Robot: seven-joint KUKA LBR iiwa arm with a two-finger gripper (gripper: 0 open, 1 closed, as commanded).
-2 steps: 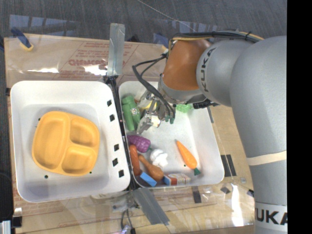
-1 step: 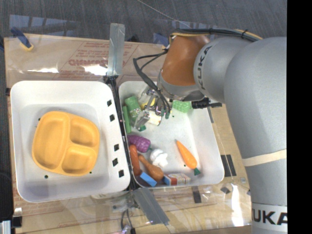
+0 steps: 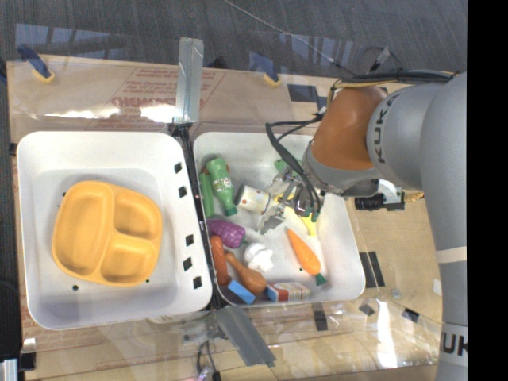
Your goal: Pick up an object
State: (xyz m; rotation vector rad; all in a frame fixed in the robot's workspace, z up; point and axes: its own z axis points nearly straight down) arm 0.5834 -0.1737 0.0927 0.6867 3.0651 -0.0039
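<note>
- Two white bins are counted: the left bin (image 3: pixel 32 236) holds one yellow divided tray (image 3: pixel 107 232); the right bin (image 3: pixel 349 252) holds the loose objects.
- The gripper (image 3: pixel 279 206) is lowered into the right bin; whether the jaws are spread or pressed together cannot be told.
- One green bottle (image 3: pixel 218 185) is seen left of the jaws, and one small white box (image 3: pixel 252 200) just beside them.
- One carrot (image 3: pixel 304 251) lies below the jaws, one purple item (image 3: pixel 227 232) lower left.
- Smaller pieces along the bin's lower edge are crowded and hard to identify.
</note>
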